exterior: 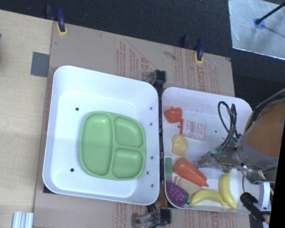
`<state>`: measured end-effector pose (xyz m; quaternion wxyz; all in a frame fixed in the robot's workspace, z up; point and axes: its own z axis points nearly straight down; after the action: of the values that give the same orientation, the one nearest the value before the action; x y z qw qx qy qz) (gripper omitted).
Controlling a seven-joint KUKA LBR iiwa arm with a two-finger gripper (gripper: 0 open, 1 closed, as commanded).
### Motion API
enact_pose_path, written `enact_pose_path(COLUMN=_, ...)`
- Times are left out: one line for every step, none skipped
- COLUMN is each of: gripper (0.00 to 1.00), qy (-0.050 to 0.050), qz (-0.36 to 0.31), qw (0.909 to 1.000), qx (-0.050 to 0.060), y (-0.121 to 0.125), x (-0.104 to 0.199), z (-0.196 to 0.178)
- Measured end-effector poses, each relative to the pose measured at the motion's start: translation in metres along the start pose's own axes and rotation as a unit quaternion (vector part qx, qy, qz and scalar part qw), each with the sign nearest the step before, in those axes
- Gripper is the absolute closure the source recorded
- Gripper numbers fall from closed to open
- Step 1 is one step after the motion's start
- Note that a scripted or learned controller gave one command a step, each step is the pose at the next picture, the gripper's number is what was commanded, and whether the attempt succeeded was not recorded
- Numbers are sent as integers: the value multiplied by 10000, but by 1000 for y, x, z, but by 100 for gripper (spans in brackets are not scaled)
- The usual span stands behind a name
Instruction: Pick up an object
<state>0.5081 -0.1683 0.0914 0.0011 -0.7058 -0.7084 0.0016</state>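
we cannot tell the jaw state of the gripper (220, 159), low in the right bin (209, 101) just beside the carrot (190, 171), so we judge pre-grasp: next needs centring over it.

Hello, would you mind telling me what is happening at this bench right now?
A grey robot arm with an orange band reaches in over the right white bin, its gripper low among toy foods: an orange plastic carrot, a yellow banana, purple grapes and a small red piece. Nothing looks lifted yet. The left white bin holds a green divided plate.
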Motion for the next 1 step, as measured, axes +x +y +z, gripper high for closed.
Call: enact_pose_path(gripper=0, qy=1, qz=-4, qw=10000, qx=-19, y=95, x=16, z=-84)
